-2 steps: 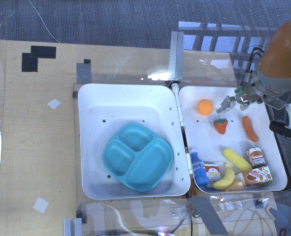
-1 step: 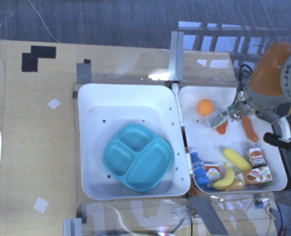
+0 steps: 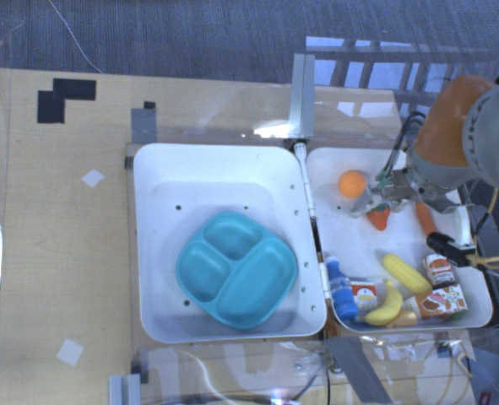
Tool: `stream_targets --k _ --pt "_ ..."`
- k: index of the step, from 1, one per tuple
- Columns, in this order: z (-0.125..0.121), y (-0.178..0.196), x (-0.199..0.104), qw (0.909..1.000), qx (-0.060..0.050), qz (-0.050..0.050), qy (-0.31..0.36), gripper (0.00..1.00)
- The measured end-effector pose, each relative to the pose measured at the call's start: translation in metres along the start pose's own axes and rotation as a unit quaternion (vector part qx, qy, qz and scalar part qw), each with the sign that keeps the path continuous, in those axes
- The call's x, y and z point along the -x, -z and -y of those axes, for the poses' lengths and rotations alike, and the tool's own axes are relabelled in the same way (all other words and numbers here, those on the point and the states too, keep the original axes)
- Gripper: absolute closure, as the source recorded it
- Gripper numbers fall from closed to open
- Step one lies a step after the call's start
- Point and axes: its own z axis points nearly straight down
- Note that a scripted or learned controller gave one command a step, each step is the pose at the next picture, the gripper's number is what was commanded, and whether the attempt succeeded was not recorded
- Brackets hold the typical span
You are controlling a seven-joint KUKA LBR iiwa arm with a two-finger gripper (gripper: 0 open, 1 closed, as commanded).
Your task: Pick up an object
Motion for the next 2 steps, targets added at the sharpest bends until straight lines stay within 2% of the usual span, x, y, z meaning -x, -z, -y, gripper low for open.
stream_targets --k 1,2 --pt "-0.003 0.013 0.0 1.0 0.004 0.001 0.001 1.0" --pt "0.029 0.159 -0.074 1.0 -0.001 0.0 0.005 1.0"
